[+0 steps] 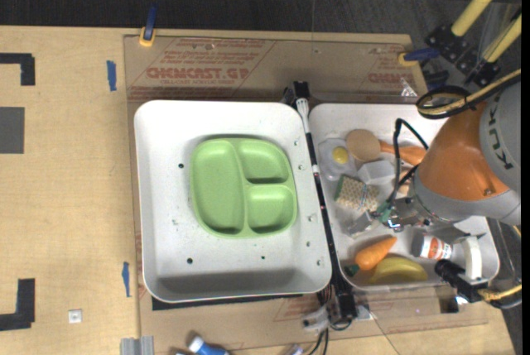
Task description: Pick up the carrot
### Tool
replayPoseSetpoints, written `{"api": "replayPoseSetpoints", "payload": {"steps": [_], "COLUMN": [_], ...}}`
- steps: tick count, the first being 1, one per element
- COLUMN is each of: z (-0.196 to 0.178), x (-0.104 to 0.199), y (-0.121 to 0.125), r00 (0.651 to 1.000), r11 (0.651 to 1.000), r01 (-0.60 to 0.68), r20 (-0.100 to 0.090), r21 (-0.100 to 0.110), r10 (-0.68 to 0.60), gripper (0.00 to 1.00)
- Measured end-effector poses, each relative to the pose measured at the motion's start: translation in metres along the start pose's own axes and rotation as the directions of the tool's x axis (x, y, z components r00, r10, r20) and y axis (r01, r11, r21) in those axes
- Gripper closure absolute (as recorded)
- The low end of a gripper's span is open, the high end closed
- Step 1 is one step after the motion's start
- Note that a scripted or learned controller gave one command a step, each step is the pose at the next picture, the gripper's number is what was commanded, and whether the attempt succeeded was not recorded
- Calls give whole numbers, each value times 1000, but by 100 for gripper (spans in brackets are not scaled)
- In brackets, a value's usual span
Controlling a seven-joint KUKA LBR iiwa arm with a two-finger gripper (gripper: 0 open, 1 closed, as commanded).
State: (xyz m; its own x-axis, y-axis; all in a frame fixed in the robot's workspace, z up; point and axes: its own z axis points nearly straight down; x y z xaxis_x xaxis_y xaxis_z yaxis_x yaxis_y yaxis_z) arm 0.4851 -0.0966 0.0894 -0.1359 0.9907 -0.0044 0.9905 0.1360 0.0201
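The carrot (pixel 374 251), orange with a green stub at its lower left end, lies in the right bin (pixel 325 120) near the front wall, beside a yellow banana-like piece (pixel 402 268). My gripper (pixel 392 217) hangs low in that bin under the orange wrist band (pixel 458 165), just above and slightly right of the carrot's thick end. Nothing I can see links the carrot to the gripper; it rests on the bin floor.
In the right bin also lie a tan rounded piece (pixel 362 144), a small yellow item (pixel 339 154), a speckled block (pixel 356 194), clear wrappers and a white bottle with red label (pixel 436 248). The left bin (pixel 161 204) holds a green divided plate (pixel 242 184).
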Motion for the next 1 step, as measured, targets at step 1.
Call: {"api": "replayPoseSetpoints", "payload": {"steps": [1], "z": [0], "x": [0], "y": [0], "r00": [997], "r11": [997], "r01": [-73], "r20": [3], "r21": [-1], "r10": [73], "gripper": [0]}}
